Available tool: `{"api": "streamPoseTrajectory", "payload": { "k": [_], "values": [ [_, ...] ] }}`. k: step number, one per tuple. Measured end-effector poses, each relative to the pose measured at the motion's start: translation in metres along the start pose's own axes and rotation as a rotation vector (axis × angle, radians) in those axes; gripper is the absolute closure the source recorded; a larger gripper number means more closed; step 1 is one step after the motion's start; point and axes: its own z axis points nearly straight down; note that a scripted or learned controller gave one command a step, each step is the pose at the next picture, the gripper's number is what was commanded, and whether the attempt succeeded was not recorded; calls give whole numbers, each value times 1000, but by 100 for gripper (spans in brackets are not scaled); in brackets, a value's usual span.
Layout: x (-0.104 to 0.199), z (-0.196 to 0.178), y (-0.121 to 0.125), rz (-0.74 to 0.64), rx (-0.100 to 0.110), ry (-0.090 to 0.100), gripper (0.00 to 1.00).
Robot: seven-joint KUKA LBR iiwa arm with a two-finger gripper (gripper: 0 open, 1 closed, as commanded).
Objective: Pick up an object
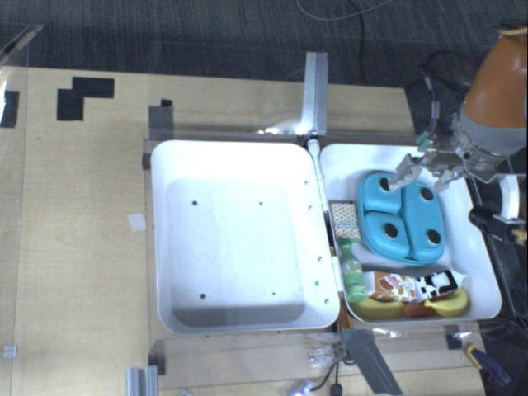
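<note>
The grey arm with its orange band [499, 77] reaches in over the right-hand shallow white bin [487, 299]; its two-finger gripper [425, 174] hangs above the far edge of a teal plastic moulded tray with four round hollows [402, 217], the metal fingers [407, 172] spread apart with nothing between them; one fingertip lies over the teal tray's upper rim, though whether it touches cannot be told. The teal tray lies in the middle of the right-hand bin; just beside the tray, on the side toward the other bin, is a small patterned packet [343, 215], and below that packet a green bottle [352, 271]; along the tray's near edge lies a printed orange-and-white snack pouch [404, 287] with a yellow banana-shaped thing [450, 305] under it. The left-hand shallow white bin [235, 233] sits beside the right-hand one, their rims touching.
</note>
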Motion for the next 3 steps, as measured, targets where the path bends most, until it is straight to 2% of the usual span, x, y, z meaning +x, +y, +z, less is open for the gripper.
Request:
{"api": "streamPoseTrajectory", "payload": {
  "k": [1,2,3],
  "values": [
    [-3,113,18,-146,-20,0,0],
    [-4,122,39,-193,11,0,0],
    [-4,114,37,-193,22,3,100]
  ]
}}
